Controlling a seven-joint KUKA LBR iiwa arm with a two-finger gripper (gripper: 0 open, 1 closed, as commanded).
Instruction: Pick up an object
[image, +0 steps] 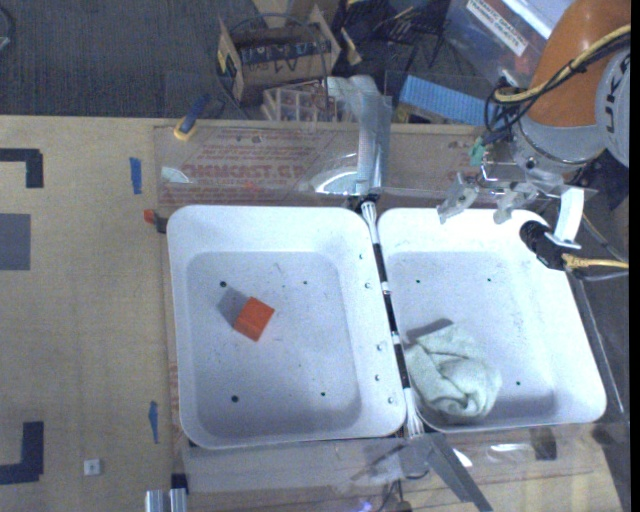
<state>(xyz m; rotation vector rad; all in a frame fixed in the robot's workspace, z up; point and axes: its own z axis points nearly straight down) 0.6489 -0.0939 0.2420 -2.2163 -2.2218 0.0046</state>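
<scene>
**Gripper open above the far rim of the right bin, holding nothing**

The gripper (487, 204) sits in the upper right of the frame, over the back edge of the right bin (560, 300). Its two thin metal fingers (456, 203) are spread apart, one tip toward the left and the other beside it to the right, with bare bin rim showing in the gap between them. Nothing lies between the fingers, and whether their tips touch the rim cannot be judged from this slanted view.

An orange-red block (254, 318) rests on the floor of the left bin (190, 300), left of that bin's middle, well apart from the gripper. A crumpled pale cloth (455, 372) lies in the right bin's lower left corner, near the divider between the bins; a grey shadow streaks just above it.

The arm (585, 75), with its orange band and yellow cables, is cut off by the top and right edges of the frame, so the upper links are hidden. A white and black fitting hangs at the wrist to the right of the fingers; its details are too blurred to identify. Clutter beyond the bench at the top of the frame is hard to make out.
</scene>
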